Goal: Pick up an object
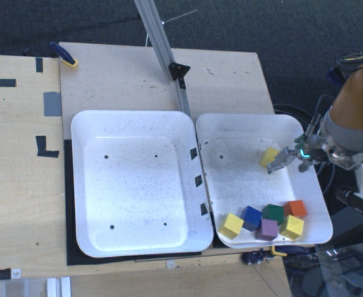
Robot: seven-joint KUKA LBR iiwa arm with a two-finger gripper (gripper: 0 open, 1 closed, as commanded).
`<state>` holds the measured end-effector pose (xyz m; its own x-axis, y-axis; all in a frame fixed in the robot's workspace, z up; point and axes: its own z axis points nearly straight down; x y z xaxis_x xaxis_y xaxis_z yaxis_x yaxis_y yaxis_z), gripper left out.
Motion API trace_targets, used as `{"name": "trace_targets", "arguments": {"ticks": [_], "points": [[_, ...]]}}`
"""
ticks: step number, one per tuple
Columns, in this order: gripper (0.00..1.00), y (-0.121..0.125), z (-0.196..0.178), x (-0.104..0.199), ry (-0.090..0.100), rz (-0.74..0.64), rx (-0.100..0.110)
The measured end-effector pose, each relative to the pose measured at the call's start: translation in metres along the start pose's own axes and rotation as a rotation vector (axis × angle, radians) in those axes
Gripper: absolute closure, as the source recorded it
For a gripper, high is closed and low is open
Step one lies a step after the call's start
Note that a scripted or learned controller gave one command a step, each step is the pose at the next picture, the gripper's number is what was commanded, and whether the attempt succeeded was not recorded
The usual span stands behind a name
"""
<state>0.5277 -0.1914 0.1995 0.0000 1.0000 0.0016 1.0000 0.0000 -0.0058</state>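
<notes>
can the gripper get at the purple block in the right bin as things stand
Probably not cleanly. The purple block is hemmed in by the blue block, green block and a yellow block, leaving the gripper little finger room.

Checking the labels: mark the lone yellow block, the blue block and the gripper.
lone yellow block [268, 158]: camera view, top face.
blue block [251, 217]: camera view, top face.
gripper [277, 163]: camera view, between fingertips.
</notes>
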Motion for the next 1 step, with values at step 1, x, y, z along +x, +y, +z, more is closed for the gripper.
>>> {"name": "trace_targets", "arguments": {"ticks": [1], "points": [[0.0, 0.0011, -0.0024, 0.0, -0.001, -0.002, -0.005]]}}
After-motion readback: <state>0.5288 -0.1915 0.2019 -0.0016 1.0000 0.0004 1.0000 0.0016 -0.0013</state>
